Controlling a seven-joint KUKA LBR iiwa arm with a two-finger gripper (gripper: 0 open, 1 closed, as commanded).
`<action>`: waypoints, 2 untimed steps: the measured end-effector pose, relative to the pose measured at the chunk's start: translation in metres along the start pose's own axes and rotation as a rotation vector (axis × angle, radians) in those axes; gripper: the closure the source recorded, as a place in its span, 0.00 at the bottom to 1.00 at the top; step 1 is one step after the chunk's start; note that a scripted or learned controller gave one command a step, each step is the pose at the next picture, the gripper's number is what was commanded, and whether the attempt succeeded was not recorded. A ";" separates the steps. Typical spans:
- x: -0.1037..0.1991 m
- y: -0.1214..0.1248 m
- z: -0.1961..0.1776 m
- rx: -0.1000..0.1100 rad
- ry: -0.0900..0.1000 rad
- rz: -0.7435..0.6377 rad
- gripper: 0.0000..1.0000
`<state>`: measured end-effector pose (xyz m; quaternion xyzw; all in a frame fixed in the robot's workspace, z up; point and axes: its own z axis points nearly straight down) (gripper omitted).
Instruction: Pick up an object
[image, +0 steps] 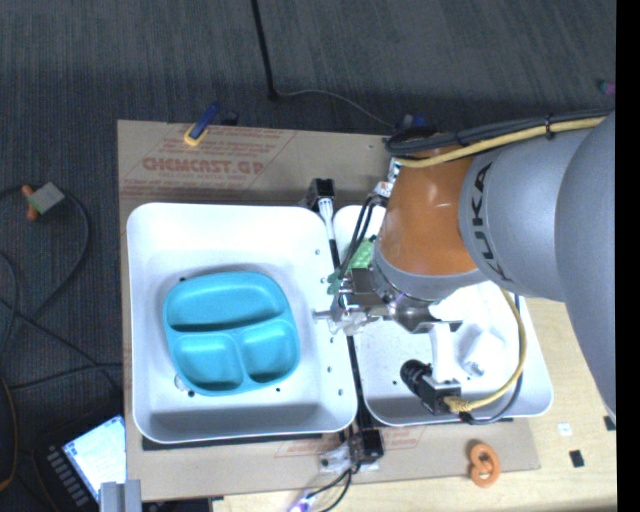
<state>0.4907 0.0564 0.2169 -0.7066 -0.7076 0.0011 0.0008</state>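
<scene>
Nothing has been picked up yet, as far as can be seen. The only loose object that can be made out inside the bins is a blue tray (232, 332). It lies flat on the floor of the left bin (140, 228), toward its near-left part, and is touched by nothing.

The end effector (348, 316) is placed low over the wall shared by the two bins, at the left edge of the right bin (538, 402) and well apart from the blue tray. It is largely covered by the arm (500, 220). Whether it is spread or pressed together cannot be told, and no object is seen in it.

The whole of the task is therefore judged to be left: an object has to be reached, gripped and lifted. Much of the right bin is hidden under the arm, so something may lie there unseen.

The following can be counted:
- Two white bins stand side by side.
- One blue tray is there, divided into three compartments.
- One arm is seen.
- Outside the bins, one small orange ring (483, 462) is seen on the table (585, 330) in front of the right bin.
- Also outside them, one blue and yellow clip (203, 122) is seen behind the left bin.
</scene>
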 end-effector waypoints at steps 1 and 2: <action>0.092 -0.007 -0.004 0.000 0.000 -0.001 1.00; 0.088 0.091 -0.004 -0.002 -0.001 0.001 1.00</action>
